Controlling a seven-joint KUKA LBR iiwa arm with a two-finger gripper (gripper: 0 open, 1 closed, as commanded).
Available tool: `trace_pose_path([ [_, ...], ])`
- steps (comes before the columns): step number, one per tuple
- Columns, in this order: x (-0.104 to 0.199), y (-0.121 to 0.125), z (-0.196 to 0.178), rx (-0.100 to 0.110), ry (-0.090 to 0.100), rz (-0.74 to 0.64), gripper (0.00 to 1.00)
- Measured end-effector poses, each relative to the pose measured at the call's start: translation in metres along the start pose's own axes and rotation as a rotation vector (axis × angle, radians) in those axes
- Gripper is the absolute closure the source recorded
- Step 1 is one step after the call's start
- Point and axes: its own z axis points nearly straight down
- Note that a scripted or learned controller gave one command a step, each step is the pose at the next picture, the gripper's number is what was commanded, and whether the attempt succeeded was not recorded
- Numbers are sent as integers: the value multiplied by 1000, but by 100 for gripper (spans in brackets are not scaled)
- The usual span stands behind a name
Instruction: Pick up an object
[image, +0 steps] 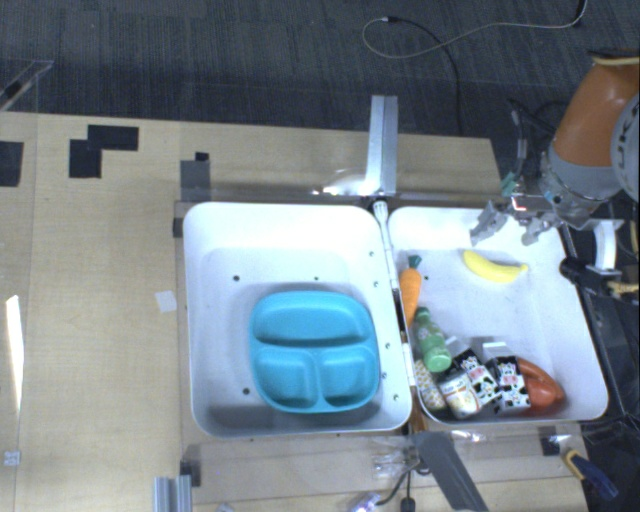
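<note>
The yellow banana (494, 267) lies in the right bin (580, 330), near its far wall. Just above it hovers the gripper (511, 227), its 2 fingers spread and pinching nothing. At the bin's near edge sits a jumble (labels too small to read): green bottle (432, 343), small cartons (490, 382) and a red item (541, 386), partly hidden. An orange carrot (410, 290) hugs the divider. The left bin (215, 300) holds a blue tray (313, 350).

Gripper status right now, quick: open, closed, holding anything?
Gripper: open, fingers spread, holding nothing, above the right bin near the banana.
</note>
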Motion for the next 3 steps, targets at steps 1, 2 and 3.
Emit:
trace_pose_path([
  [1, -2, 21, 89, -4, -1, -124, 0],
  [2, 0, 22, 79, -5, -2, -129, 100],
  [3, 7, 24, -19, -5, -2, -101, 100],
])
